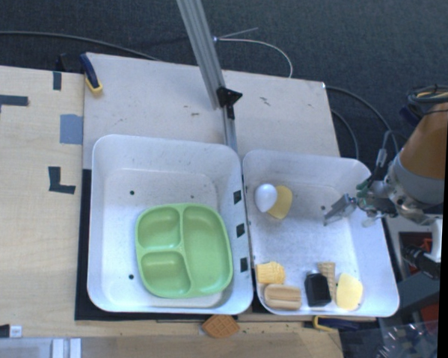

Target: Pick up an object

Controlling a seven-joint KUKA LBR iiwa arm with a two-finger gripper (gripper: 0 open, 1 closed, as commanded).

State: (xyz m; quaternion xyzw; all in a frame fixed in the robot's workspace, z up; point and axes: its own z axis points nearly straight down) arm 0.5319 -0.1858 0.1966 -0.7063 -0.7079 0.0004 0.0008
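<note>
No object had yet been picked up: the gripper (342, 208) was seen over the right bin (368, 294), its opening not discernible, nothing visibly held, while the egg (266, 197) and the other items lay untouched on the bin's floor.

Even, bright overhead light, soft shadows inside the white bins (103, 205), slightly soft focus, mild graininess

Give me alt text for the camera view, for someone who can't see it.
A grey arm's claw hovers over the right white bin, which has small food toys along its near edge. The left bin holds a green divided plate.
</note>
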